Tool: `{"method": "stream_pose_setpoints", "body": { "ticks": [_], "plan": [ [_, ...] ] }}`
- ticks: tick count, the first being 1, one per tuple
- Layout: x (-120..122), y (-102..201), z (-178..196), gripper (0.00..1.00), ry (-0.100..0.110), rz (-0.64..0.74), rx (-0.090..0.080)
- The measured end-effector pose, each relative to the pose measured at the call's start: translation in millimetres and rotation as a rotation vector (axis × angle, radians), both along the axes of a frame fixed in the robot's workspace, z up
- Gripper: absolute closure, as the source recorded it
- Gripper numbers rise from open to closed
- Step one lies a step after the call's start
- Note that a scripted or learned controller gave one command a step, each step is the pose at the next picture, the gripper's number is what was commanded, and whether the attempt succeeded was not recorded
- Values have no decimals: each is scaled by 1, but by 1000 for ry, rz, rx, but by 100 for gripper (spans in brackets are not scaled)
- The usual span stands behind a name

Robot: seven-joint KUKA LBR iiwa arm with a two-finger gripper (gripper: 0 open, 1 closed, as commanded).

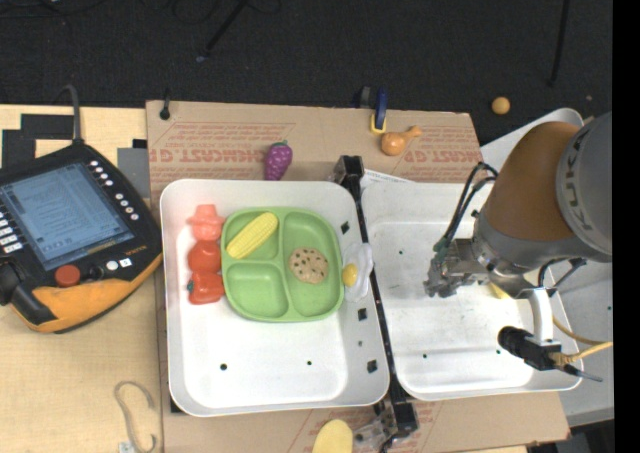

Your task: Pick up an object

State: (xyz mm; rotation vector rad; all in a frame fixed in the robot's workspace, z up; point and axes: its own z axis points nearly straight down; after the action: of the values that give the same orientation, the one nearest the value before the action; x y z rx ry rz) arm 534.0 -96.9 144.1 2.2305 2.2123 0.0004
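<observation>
camera view looks down on the gripper (443, 279) low over the right bin (470, 381), well to the right of the green divided plate (262, 296) in the left bin (260, 381); whether it has hold of anything i cannot tell. the likely picks look light, stiff and smooth: a toy corn cob (250, 234) on the plate's upper left, best pinched across its narrow middle, and a flat cookie (309, 264) to its right, harder to get under.

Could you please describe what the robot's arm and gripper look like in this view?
The arm is grey with a broad orange-brown band above the wrist. Dark cables run down beside it to the small dark metal gripper. A black cylindrical part with a cable sits nearby.
</observation>
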Motion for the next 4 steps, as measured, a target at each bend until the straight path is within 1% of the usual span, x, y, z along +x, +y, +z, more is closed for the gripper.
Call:
{"method": "stream_pose_setpoints", "body": {
  "ticks": [1, 2, 3, 4],
  "plan": [
    [1, -3, 63, 100, -3, 7, 0],
    [2, -4, 84, 100, 0, 8, 0],
    [37, 43, 74, 100, 1, 12, 2],
    [59, 92, 85, 100, 0, 12, 2]
  ]
}}
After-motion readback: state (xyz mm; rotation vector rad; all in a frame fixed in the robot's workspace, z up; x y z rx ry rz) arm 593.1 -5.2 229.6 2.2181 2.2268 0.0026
